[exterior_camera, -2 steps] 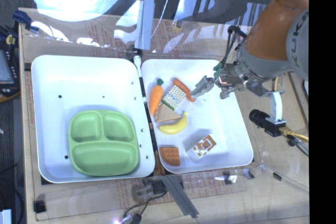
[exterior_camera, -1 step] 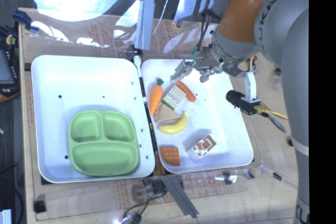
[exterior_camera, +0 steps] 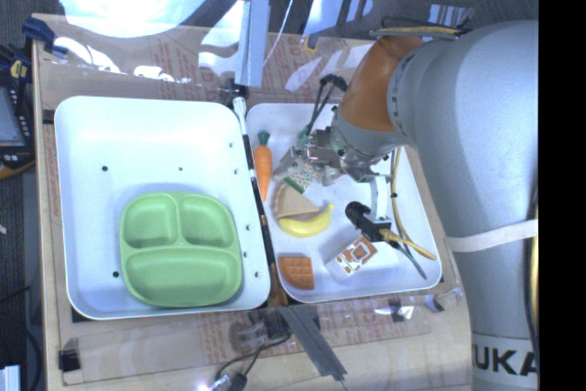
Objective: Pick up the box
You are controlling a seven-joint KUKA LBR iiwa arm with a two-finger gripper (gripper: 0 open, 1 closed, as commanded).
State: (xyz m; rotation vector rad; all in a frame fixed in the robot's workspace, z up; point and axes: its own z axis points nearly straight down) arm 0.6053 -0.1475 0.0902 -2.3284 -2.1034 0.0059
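- The box (exterior_camera: 355, 257), small and white with a brown print, lies in the right bin (exterior_camera: 275, 116), near its front right corner. It looks tilted and rests on the bin floor with nothing on top of it.
- The hand (exterior_camera: 307, 162) hangs low over the far left part of the same bin. It is above a pale tan wedge (exterior_camera: 289, 197), near the tip of the banana (exterior_camera: 307, 220) and just beside the carrot (exterior_camera: 263, 168). It is well apart from the box.
- Whether the hand is released or clenched cannot be told at this angle. Nothing can be seen grasped in it.
- Judged from this, the task is at the approach step: the box is untouched and the hand is not yet lined up with it.
- The next move calls for a shift toward the front right of the bin, passing over the banana, and then a descent centred on the box.
- A brown waffle-like square (exterior_camera: 296, 271) sits near the box on its left and the bin wall is close on its other side, so the descent needs to come straight down with the grip set across the narrower faces.
- The left bin (exterior_camera: 69, 197) holds a green divided plate (exterior_camera: 181, 249), which plays no part here. Both bins rest on the counter (exterior_camera: 165, 339).
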